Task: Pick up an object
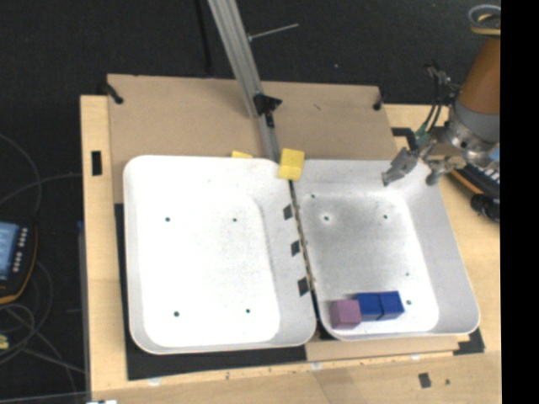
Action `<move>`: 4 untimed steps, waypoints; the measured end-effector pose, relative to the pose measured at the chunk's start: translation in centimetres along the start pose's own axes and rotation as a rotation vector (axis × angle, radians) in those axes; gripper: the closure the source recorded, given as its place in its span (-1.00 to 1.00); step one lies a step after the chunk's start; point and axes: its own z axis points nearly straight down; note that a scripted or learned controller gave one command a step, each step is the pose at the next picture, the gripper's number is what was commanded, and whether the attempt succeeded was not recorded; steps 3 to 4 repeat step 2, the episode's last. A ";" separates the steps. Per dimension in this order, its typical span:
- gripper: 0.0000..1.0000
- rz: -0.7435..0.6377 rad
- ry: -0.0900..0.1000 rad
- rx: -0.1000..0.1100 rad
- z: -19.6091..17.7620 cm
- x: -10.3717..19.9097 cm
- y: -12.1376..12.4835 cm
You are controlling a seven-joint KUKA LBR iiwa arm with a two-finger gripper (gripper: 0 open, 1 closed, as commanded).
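Right bin (438, 251): two blocks, jaws aloft at far corner.
Blue block (379, 305) and purple block (344, 312) lie touching at the bin's near edge. Gripper (414, 168) hangs over the far right corner, well apart from both, jaws spread, nothing between them. Yellow block (290, 164) sits at the bins' far junction.

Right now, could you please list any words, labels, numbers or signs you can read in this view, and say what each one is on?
None can be read.
The handheld device at the left edge has a lit screen, too small and blurred to read.
The blue block, purple block and yellow block look unmarked.
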 end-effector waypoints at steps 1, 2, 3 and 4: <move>-1.00 0.010 0.002 0.002 1.2 1.4 -9.9; -1.00 0.011 0.001 -0.003 1.1 1.4 -9.6; -1.00 0.011 0.001 -0.003 1.1 1.4 -9.6; -1.00 0.011 0.001 -0.003 1.1 1.4 -9.6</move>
